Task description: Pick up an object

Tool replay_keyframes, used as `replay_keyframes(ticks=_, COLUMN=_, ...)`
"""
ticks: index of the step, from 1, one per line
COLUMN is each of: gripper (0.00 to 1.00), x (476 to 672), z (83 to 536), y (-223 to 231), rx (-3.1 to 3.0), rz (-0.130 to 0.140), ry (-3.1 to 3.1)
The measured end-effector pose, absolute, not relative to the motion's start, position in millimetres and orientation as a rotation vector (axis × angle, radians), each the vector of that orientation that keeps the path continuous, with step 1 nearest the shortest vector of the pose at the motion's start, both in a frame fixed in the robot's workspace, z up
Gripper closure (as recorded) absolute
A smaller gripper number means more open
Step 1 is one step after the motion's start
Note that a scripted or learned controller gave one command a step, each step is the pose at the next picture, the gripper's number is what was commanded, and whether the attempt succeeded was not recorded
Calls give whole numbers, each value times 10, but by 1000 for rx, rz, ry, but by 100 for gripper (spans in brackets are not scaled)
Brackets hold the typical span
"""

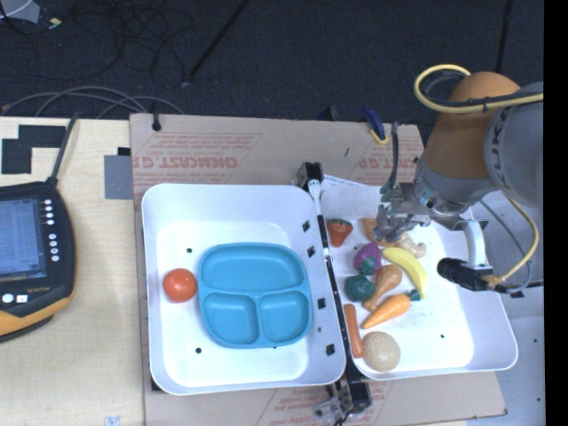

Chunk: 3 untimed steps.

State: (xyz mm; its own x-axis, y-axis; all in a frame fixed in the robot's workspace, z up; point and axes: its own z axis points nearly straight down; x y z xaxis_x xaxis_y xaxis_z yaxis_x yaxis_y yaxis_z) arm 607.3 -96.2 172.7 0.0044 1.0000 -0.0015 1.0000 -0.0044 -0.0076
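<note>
The right bin (pixel 461 335) holds a pile of toy foods. Among them are a strawberry (pixel 338 232), a purple piece (pixel 366 257), a banana (pixel 406 266), a tan squash (pixel 386 280), a dark green piece (pixel 359 286), a carrot (pixel 387 311), a red sausage-like stick (pixel 353 328) and a beige ball (pixel 381 350). My gripper (pixel 391 227) is low over the far part of this pile, just beyond the purple piece and the banana. A small beige item (pixel 411 246) lies right beside it. Nothing is visibly held.
The left bin (pixel 169 211) holds a blue divided plate (pixel 256 293) and a red tomato (pixel 179 284) to its left. A teach pendant (pixel 31 251) lies on the bench at far left. The arm's grey and orange body (pixel 470 140) looms over the right bin's far right corner.
</note>
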Motion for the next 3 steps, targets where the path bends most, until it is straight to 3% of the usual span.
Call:
replay_keyframes(ticks=1, gripper=100, x=6423, z=1058, y=-1368, rx=-2227, rz=-9, ry=-2229)
replay_keyframes(ticks=2, gripper=100, x=6416, z=1998, y=-693, rx=-2217, rz=-9, ry=-2231)
replay_keyframes(ticks=3, gripper=100, x=6074, z=3485, y=164, rx=-2214, rz=-18, ry=-2237)
